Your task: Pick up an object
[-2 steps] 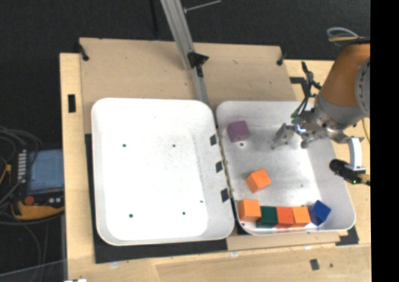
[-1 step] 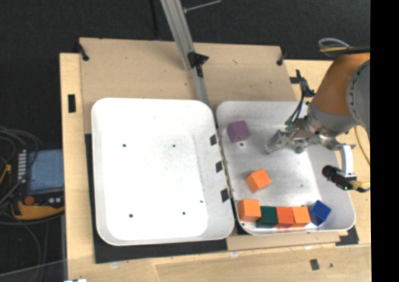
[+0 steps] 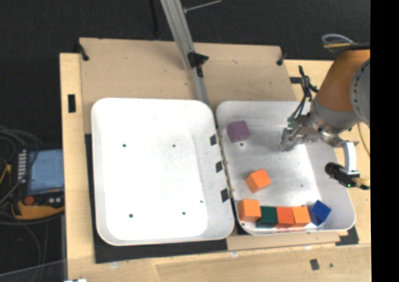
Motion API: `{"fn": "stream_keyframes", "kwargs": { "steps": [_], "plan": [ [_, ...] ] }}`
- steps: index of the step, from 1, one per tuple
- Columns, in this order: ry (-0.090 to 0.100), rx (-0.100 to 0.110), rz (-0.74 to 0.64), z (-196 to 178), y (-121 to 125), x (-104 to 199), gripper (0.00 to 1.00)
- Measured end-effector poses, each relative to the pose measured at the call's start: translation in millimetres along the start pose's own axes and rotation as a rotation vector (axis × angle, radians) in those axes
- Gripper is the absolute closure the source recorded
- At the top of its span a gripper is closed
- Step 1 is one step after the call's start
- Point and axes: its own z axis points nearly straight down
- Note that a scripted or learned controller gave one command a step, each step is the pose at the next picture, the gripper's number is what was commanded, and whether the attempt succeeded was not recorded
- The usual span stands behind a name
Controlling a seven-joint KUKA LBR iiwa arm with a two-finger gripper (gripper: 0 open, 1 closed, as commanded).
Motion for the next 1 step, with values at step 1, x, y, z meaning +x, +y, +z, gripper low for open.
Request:
{"fn": "stream_keyframes", "kwargs": {
  "steps": [1],
  "plan": [
    [0.001, -0.002, -0.009, -63.4, 5.2, 3.5, 1.00]
  ]
}}
